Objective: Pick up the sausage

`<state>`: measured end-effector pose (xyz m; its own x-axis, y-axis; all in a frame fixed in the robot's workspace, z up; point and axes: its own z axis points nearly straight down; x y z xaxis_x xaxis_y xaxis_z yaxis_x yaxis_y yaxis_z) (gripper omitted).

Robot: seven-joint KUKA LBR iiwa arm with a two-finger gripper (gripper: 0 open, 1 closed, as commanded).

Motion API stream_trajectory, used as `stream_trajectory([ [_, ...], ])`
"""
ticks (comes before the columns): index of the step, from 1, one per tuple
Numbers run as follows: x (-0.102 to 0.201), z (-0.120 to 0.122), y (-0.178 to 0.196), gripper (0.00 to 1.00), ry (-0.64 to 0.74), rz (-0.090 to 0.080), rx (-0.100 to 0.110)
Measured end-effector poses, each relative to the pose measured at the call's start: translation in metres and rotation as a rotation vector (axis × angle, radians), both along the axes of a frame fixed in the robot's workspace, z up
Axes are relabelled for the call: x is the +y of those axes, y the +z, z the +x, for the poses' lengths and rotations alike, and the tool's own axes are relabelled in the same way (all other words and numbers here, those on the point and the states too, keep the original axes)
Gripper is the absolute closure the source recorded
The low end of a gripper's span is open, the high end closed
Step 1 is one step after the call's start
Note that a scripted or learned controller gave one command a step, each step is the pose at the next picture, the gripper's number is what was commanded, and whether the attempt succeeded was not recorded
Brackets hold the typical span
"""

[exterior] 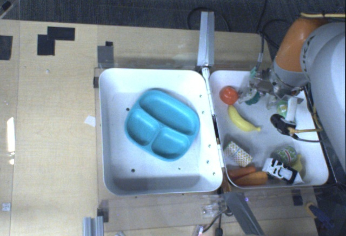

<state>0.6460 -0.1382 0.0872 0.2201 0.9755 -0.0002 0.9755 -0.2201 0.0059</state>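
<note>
Looking down on both bins, we judge the task barely begun: the sausage (247,176), a smooth orange-red cylinder, lies untouched along the lower edge of the right bin (323,178), toward the lower right of the frame. Our gripper (258,91) hovers in that bin's upper part, well apart from it; whether it is released or clenched we cannot tell. Nearby lie a glossy red ball (228,95) and a curved yellow banana (243,120); the left bin (113,121) holds a moulded blue tray (162,124).
</note>
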Motion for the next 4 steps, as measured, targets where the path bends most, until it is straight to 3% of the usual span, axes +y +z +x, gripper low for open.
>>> stream_trajectory([
  [1,0.001,0.002,0.013,1.00,0.007,0.000,-0.005],
  [2,0.044,0.019,-0.001,1.00,-0.520,-0.004,0.020],
  [3,0.108,0.012,0.099,1.00,-0.699,0.006,0.000],
  [4,0.257,-0.010,0.089,1.00,-0.865,0.008,0.003],
])
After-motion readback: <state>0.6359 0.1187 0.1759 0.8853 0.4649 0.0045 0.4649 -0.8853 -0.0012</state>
